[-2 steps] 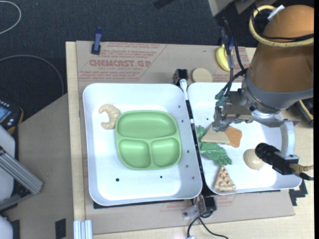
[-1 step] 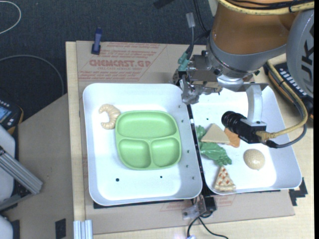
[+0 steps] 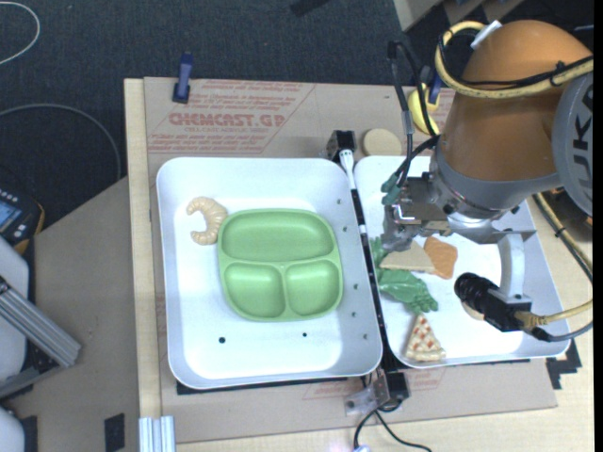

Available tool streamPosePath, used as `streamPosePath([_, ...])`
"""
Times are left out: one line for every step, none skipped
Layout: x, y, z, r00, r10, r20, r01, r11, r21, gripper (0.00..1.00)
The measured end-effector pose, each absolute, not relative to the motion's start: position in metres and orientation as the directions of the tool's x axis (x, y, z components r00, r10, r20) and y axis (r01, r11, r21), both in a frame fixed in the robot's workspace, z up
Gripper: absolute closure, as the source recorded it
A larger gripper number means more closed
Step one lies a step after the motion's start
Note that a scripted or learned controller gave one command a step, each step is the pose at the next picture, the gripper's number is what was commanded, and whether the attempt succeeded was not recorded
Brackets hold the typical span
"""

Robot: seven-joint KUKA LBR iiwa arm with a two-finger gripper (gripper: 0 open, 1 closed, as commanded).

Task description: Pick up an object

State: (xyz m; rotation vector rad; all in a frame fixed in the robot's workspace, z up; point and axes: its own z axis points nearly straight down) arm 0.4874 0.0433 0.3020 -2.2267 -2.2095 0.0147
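My gripper point(image 3: 405, 235) reaches down into the left part of the right bin point(image 3: 476, 354), under the big orange and grey wrist. Right below it lie a pale bread slice point(image 3: 403, 261), a tan-orange piece point(image 3: 441, 255) and a green leafy toy point(image 3: 408, 291). Nearer the front edge of that bin rests a pizza slice point(image 3: 424, 339). In the left bin point(image 3: 188, 332) a green divided plate point(image 3: 280, 262) sits in the middle, and a croissant point(image 3: 207, 219) lies at its upper left corner. The wrist hides much of the right bin's back half.
The two bins touch along a black-clipped seam point(image 3: 363, 252). A cardboard sheet point(image 3: 236, 111) lies under and behind them, with a blue clip point(image 3: 183, 76) at its back edge and a round tan disc point(image 3: 382, 142) behind the right bin.
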Motion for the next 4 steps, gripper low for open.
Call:
streamPosePath([0.479, 0.075, 0.314, -0.003, 1.000, 0.001, 1.000, 0.003, 0.001, 1.00])
streamPosePath([0.481, 0.040, 0.416, 0.003, 1.000, 0.001, 1.000, -0.003, 0.013, 1.00])
streamPosePath([0.479, 0.031, 0.349, 0.003, 1.000, -0.001, 1.000, -0.003, -0.008, 1.00])
streamPosePath([0.478, 0.070, 0.308, -0.004, 1.000, 0.001, 1.000, 0.004, -0.008, 1.00])
